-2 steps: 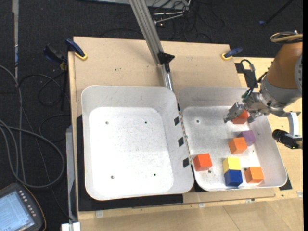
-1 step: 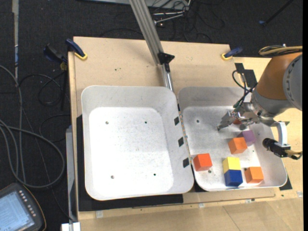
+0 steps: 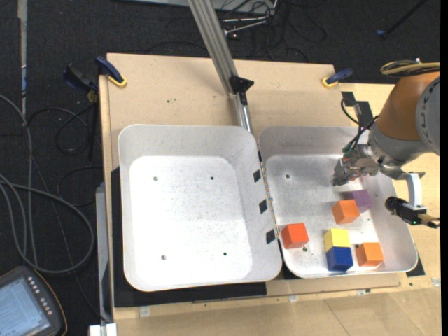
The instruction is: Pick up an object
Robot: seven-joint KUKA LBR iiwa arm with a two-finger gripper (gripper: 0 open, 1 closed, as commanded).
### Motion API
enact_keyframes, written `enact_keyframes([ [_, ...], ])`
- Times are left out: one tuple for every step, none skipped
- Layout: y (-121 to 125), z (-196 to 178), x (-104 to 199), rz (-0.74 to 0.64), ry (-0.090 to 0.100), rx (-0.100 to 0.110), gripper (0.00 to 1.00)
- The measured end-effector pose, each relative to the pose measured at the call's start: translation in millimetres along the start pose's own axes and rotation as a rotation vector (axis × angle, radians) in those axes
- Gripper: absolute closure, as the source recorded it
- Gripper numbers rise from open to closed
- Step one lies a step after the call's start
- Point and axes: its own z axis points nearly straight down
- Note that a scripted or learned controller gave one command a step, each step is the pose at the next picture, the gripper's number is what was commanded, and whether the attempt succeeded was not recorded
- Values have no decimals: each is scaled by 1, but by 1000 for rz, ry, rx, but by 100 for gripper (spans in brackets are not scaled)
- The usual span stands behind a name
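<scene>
Blocks lie loose in the right bin (image 3: 302, 144); the orange block (image 3: 345, 211) is nearest the hand (image 3: 348, 171). Nothing is seen lifted. Hand state cannot be told. Grasp and lift judged outstanding.

2 yellow clamps (image 3: 115, 80) on bench rear corners; cables (image 3: 42, 180) left; possibly tablet (image 3: 24, 306) bottom-left.

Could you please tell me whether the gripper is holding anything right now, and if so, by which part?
That cannot be told: the gripper hangs above the purple block, with nothing visibly gripped.
</scene>
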Motion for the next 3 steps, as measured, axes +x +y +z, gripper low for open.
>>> enact_keyframes([
  [-2,-62,-5,1,-1,-5,100],
  [6,-122,2,-4,-1,-6,100],
  [8,-170,1,-4,-1,-5,100],
])
